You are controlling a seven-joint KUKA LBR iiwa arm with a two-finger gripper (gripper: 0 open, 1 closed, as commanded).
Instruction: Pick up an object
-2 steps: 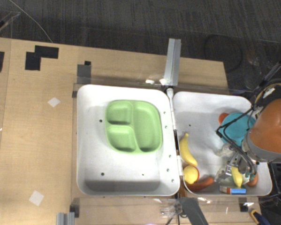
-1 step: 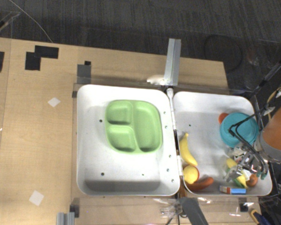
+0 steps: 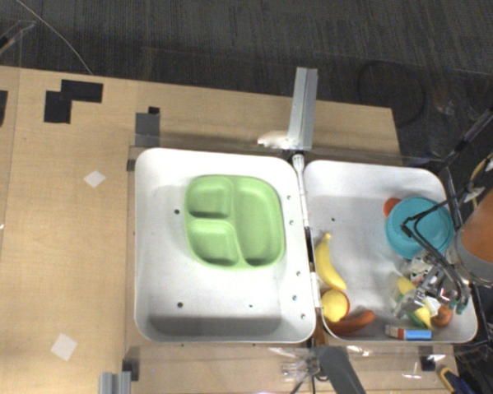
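Presently:
1. Left bin: green tray, three compartments, lying flat at centre.
2. Right bin: banana against the left wall; lemon and red sausage just below it; teal bowl at right.
3. Gripper: low over small mixed items in the bin's lower right corner; cannot tell its spread or hold.

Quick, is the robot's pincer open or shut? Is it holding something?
Pincer: cannot be told; it is low in the right white plastic bin, amid small yellow and orange pieces that blur together.
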